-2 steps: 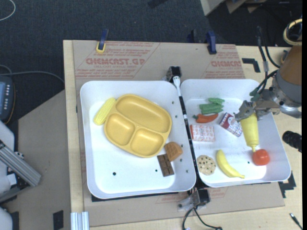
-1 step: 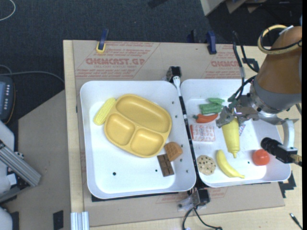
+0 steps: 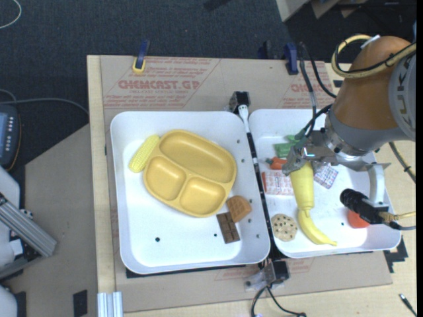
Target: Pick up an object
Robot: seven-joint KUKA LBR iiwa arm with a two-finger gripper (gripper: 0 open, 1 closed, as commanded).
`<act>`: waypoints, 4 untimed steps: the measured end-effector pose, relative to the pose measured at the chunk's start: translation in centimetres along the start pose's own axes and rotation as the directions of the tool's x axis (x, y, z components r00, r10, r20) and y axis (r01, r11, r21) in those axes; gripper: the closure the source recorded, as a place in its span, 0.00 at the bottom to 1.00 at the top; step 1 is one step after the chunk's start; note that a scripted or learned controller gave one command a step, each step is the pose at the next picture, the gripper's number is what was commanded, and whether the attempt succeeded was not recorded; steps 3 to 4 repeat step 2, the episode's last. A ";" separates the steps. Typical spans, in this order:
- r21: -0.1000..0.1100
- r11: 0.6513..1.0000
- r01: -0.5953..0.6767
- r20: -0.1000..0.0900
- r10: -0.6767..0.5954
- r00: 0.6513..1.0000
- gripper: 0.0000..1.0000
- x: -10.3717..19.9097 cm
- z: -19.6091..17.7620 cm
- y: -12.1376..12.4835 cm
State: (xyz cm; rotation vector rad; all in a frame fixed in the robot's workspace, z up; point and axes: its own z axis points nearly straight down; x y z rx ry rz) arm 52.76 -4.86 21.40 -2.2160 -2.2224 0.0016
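Two shallow white bins are seen side by side on the bench, the left bin [image 3: 122,197] and the right bin [image 3: 268,127]. The banana [image 3: 305,197] is found in the right bin, near its middle. It is plain yellow, long and gently curved. Its thicker upper end is pointed toward the far side of the bin, and its thin tip is bent toward the near right corner. No dark spots can be made out on its skin.

The gripper [image 3: 297,160] is placed directly over the banana's upper end, at or just above it. Whether it is spread or closed cannot be told, since it is hidden under the wrist.

A round speckled cookie [image 3: 285,226] is seen just beside the banana's lower half, on its left. A red-and-white packet [image 3: 277,182] is laid left of the banana's upper half. A green item [image 3: 291,142] is lodged beyond the gripper, and a pale patterned packet [image 3: 326,175] is set right of the banana.

In the left bin a yellow divided plate [image 3: 188,170] is set, with a corn cob [image 3: 144,152] against its left edge. A brown pastry [image 3: 238,207] and a dark brown bar [image 3: 228,228] are placed near its lower right.
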 end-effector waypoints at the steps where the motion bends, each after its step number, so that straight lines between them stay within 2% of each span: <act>1: -0.001 1.000 -0.002 0.000 0.002 1.000 1.00 -0.2 -0.1 -0.1; 4: -0.001 1.000 -0.002 0.000 0.002 1.000 1.00 0.1 -0.1 -0.3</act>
